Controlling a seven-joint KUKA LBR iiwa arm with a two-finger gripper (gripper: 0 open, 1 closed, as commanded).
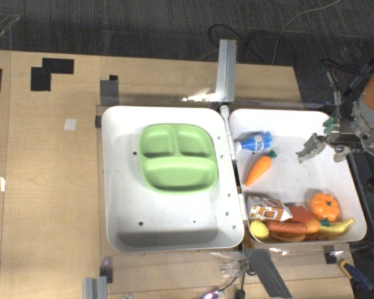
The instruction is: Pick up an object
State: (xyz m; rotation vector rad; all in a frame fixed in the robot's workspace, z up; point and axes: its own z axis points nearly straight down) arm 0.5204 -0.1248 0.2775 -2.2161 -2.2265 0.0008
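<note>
The right bin (287, 120) holds a toy carrot (258, 169), a blue and white bottle (254, 142) lying on its side, and a heap along the front: a small orange pumpkin (325, 206), a banana (340, 227), a hot dog (291, 227), a lemon (258, 230) and a brown snack packet (268, 210). My gripper (325, 151) hovers over the right part of this bin, above bare floor, with its two fingers spread open and nothing between them. The carrot lies to its left, the pumpkin below it.
The left bin (121, 185) carries a green divided plate (177, 156). A metal post (227, 67) rises behind the wall shared by the two bins. The arm and its cables crowd the right edge of the right bin.
</note>
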